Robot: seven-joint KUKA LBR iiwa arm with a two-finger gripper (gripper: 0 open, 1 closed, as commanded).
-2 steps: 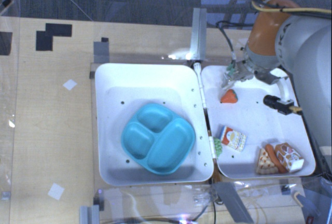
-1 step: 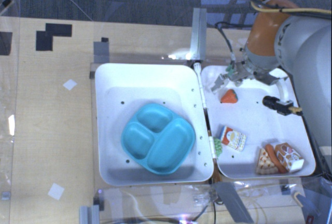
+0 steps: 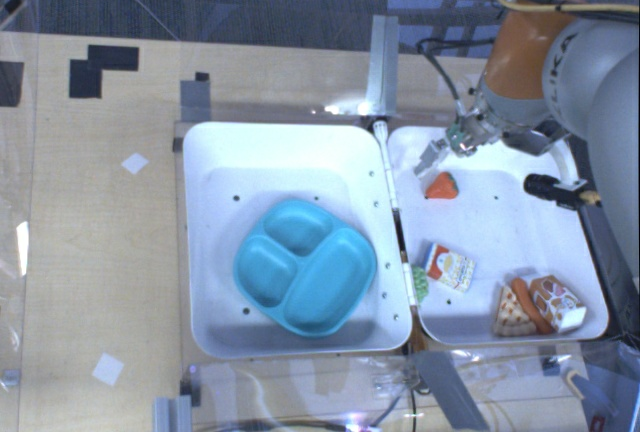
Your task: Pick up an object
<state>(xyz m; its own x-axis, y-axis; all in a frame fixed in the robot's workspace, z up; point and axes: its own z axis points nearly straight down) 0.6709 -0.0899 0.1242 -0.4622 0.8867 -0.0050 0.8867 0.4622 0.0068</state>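
Presently we find the end effector (image 3: pixel 452 142) hanging over the far part of the right bin (image 3: pixel 500 220), above and just beside a small orange toy with a green tip (image 3: pixel 441 186). We cannot tell whether it is parted or shut; the parts at the wrist are too small and tangled with cable to read. Nothing shows in it, so we judge that no object is held as yet.

The orange toy lies flat on the bin floor, near the left wall and apart from the other items. We judge it the likely candidate for picking, since it sits nearest the end effector and has bare floor around it. The arm (image 3: pixel 590 80) comes in from the right, which suits a reach to that far corner.

Elsewhere in the right bin we note a small carton with a red and white label (image 3: pixel 449 267), close to the dividing wall, with a bit of green (image 3: pixel 420 283) at its left. A flat packet printed with food pictures (image 3: pixel 537 306) rests in the near right corner. A black fitting (image 3: pixel 555 188) juts over the right rim.

The left bin (image 3: pixel 290 160) carries a blue divided plate (image 3: pixel 304 266), well apart from the end effector. The tabletop (image 3: pixel 90 250) around the bins bears black tape marks.

The dividing wall beside the orange toy is the nearest obstruction; a descent on that side could strike it.
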